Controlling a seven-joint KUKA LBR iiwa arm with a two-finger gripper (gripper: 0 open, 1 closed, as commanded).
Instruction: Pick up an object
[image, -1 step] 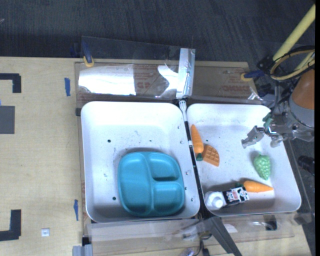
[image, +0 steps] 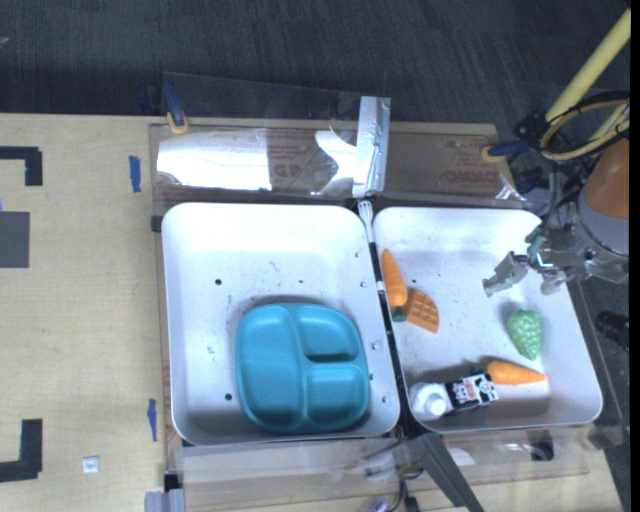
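At the left of the frame, a teal plastic compartment tray (image: 302, 366) is lying in the left white bin (image: 190, 240), well apart from the work. Moving right, a small orange carrot (image: 395, 279) is leaning against the right white bin's (image: 440, 222) left wall, touching a waffle-patterned orange toy (image: 424, 311). Lower, a small white bottle with a black label (image: 452, 394) is lying near an orange carrot toy (image: 514, 374). A bumpy green toy (image: 524, 332) is sitting just above it. The pincer (image: 524, 272) is hovering open and empty, up and slightly left of the green toy. That toy seems the nearest target: centring over it and descending straight should be working best. Open floor lies left of it; the right wall is crowding it.
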